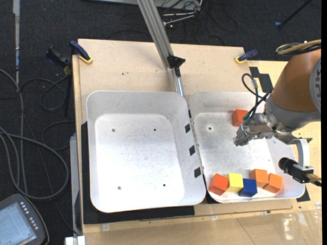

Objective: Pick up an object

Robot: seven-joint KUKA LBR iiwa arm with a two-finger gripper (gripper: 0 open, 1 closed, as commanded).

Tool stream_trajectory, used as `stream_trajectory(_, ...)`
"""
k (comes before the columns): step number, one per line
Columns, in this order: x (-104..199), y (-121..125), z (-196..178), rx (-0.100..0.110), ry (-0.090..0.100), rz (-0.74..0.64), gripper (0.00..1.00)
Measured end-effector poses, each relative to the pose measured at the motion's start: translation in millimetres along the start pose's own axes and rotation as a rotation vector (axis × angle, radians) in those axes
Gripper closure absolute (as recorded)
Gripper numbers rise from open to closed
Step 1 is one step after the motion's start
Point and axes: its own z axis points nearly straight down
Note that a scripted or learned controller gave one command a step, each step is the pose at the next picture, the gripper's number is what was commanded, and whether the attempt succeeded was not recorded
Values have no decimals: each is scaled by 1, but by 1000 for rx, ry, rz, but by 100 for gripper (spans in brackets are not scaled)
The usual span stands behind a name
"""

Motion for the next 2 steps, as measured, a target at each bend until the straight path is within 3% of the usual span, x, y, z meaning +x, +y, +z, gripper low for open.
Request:
stream_trajectory(1,0,4,-63,-1,0,-1,100)
stream_trajectory(2,52,13,-48,8,3,-4,100)
